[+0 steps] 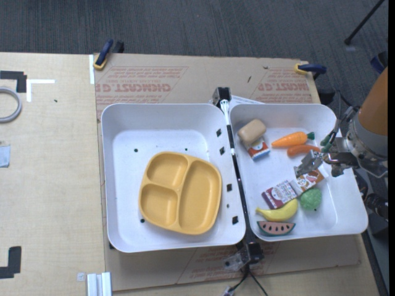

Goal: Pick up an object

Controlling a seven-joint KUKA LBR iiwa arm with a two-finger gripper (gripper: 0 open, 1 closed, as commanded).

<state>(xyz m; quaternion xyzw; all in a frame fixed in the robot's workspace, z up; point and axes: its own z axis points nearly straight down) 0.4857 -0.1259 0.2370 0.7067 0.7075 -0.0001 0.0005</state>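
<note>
Gripper (311, 162): you find it low over the right bin (345, 224), finger state cannot be told, nothing visibly held. Nearest items: carrot (289, 140), snack packet (285, 192), green toy (311, 199). Arm enters from the right, wrist angled down, likely lining up a pick.

Both bins, the left bin (117, 184) and the right bin (345, 217), are showing smooth, slightly glossy white plastic. The yellow divided plate (181, 193) is looking like matt plastic. Brown printed cardboard (160, 82) is lying under the bins. The gripper (315, 160) is gleaming as bare metal. The carrot (289, 140) and banana (278, 212) are looking like smooth plastic.
</note>
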